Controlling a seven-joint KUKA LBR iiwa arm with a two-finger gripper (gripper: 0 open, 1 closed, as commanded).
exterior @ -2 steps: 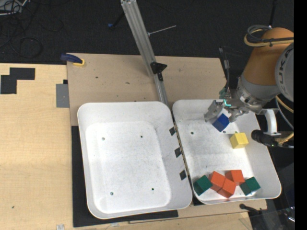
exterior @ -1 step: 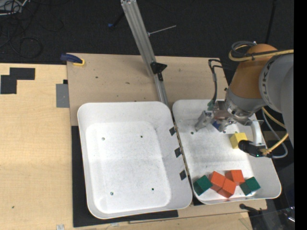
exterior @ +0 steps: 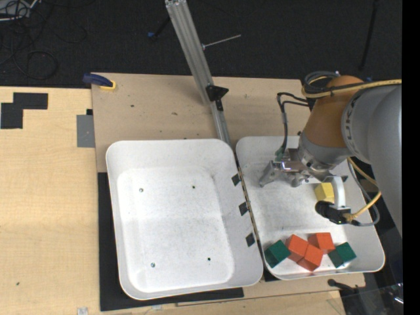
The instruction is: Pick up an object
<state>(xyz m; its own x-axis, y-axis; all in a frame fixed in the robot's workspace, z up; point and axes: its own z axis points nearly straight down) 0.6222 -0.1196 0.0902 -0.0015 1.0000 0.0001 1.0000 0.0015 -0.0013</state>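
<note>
We see the grey arm's metal two-finger tool (exterior: pixel 283 173) low over the upper part of the right shallow white bin (exterior: pixel 262 209) on the wooden counter (exterior: pixel 151 104); we cannot tell its state. Orange blocks (exterior: pixel 308 249) and green blocks (exterior: pixel 277 252) cluster at that bin's near edge, a yellow block (exterior: pixel 323 191) just beside the wrist.

- Left bin (exterior: pixel 131 163), at nine o'clock: white, plastic-looking, finely speckled and matt.
- Right bin (exterior: pixel 259 156), at four o'clock: same white speckled finish.
- Bench (exterior: pixel 151 107): pale wood-look board, smooth, low sheen.
- Rail (exterior: pixel 193 51) at twelve o'clock: ribbed bare metal, silvery.
- Arm (exterior: pixel 374 130) at three o'clock: smooth grey shell, satin orange band.
- Blocks (exterior: pixel 308 249) at five o'clock: matt orange and green.
</note>
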